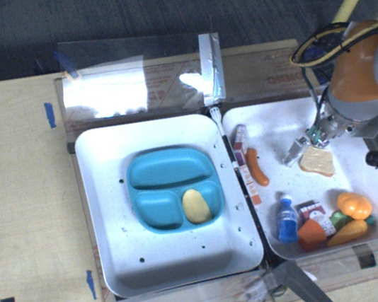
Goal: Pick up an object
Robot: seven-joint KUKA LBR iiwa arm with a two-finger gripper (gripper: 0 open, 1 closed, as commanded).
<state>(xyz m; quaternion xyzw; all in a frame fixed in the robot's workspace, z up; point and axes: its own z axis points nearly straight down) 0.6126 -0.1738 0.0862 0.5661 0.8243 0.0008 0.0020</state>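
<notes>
My gripper (pixel 300 148) hangs low over the upper middle of the right bin (pixel 269 115), on the grey arm with its orange band (pixel 357 75) coming in from the right. A slice of toast (pixel 318 161) lies just right of and below the gripper tip, close to it; I cannot tell if they touch. A red sausage (pixel 256 167) lies to the left near the divider. At the bin's front sit a blue bottle (pixel 286 219), a red-and-white packet (pixel 313 213), an orange pepper (pixel 355 206) and a carrot (pixel 346 231).
The left bin (pixel 103 197) holds a blue sectioned tray (pixel 164 176) with a yellow oval fruit (pixel 196 206) in its lower right compartment. A small red-and-white item (pixel 238 137) leans by the divider. Cables (pixel 315 47) loop above the arm.
</notes>
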